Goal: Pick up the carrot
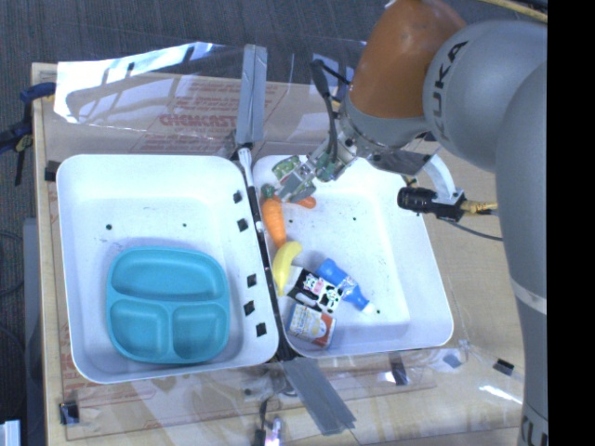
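- I see the jaws [296, 180] at the far left corner of the right bin [409, 277], low over its floor; whether they are apart or together I cannot tell from this slant.
- The carrot [273, 219] lies on the bin floor just below them, close to the wall that divides the two bins, its length running toward the near side. I cannot tell if the jaws touch it.
- A banana [284, 265] lies just beside the carrot's near end.
- Next to the banana sit a black-and-white carton [316, 293], a blue bottle [341, 282] and a small orange-edged packet [310, 324], bunched together.
- In the left bin [139, 193] a teal divided tray [169, 303] rests near the front.
- Both bins stand on the counter [121, 110].
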Tool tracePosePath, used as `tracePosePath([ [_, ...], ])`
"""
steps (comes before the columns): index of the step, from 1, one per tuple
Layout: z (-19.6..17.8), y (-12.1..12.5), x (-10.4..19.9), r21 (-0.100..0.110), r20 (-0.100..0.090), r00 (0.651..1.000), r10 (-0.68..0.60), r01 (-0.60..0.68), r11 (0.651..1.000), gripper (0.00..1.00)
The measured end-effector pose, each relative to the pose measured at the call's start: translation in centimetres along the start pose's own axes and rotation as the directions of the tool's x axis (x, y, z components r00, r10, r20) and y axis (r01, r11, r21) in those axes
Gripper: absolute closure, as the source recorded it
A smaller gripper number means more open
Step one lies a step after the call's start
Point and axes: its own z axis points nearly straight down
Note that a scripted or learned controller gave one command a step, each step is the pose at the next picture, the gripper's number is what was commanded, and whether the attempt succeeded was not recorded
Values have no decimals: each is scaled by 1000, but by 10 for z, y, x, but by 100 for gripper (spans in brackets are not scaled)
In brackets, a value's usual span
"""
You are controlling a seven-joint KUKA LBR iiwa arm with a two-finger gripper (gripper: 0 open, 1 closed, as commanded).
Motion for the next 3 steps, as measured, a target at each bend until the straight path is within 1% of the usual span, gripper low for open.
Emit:
tracePosePath([
  [1,0,0,0,0,0,1000,0,0,1000,0],
  [2,87,-8,-19,-16,6,993,-115,115,993,0],
  [3,96,-3,-23,-21,-6,988,-155,155,988,0],
])
